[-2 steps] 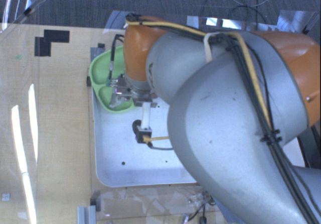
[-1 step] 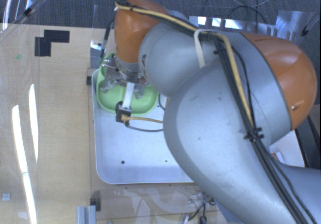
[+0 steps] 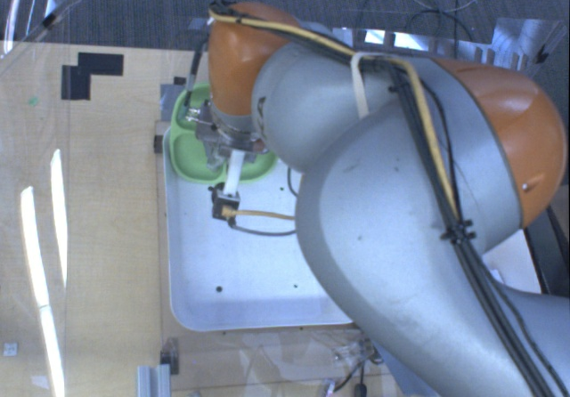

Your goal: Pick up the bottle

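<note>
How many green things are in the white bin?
1: a green thing lies at the far left corner of the white bin, partly under the gripper. The grey arm may hide more.

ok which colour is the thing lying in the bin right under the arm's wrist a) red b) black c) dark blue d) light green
d, the object peeking out beneath the wrist at the far end of the white bin is light green, with the arm covering much of it.
</note>
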`<act>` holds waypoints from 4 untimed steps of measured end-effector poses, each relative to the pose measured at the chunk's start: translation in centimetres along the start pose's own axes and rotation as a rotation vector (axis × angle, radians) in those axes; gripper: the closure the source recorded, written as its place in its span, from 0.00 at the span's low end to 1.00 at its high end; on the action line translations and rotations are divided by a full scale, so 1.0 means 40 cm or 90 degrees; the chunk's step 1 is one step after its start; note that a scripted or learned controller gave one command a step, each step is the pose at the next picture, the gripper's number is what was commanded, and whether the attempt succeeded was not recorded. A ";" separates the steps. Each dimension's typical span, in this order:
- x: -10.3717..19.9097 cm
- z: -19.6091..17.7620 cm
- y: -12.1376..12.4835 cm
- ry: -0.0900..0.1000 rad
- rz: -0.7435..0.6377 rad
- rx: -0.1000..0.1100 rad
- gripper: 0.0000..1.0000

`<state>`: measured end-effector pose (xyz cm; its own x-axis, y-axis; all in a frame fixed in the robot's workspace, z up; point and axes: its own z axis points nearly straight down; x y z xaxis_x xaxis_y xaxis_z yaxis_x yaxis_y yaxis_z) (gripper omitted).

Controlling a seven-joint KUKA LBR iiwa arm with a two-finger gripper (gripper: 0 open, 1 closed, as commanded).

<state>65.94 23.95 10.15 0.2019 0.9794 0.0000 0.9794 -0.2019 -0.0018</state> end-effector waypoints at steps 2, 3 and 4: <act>-0.040 0.010 -0.158 0.015 0.438 -0.012 1.00; -0.052 0.007 -0.227 0.021 0.569 -0.014 1.00; -0.113 -0.055 -0.163 0.007 0.726 -0.004 1.00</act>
<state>58.65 20.82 12.36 0.9742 0.2253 0.0104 0.2253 -0.9743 -0.0007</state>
